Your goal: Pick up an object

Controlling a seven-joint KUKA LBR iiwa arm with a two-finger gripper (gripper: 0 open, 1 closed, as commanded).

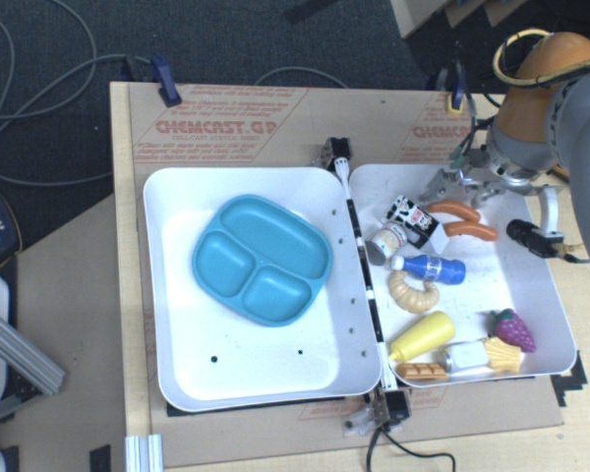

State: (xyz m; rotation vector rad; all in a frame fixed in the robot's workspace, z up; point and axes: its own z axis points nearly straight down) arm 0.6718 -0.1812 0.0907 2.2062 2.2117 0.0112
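My claw [459, 183] is hanging at the upper right of the frame, over the back of the right bin [543, 308], and from this angle I honestly can't tell how it's set. The toy hot dogs [460, 218] sit just below it, with the little cow-print carton [410, 219] and blue bottle [431, 267] further left. That pile's crowded — I could easily nudge a neighbour or come up with nothing.
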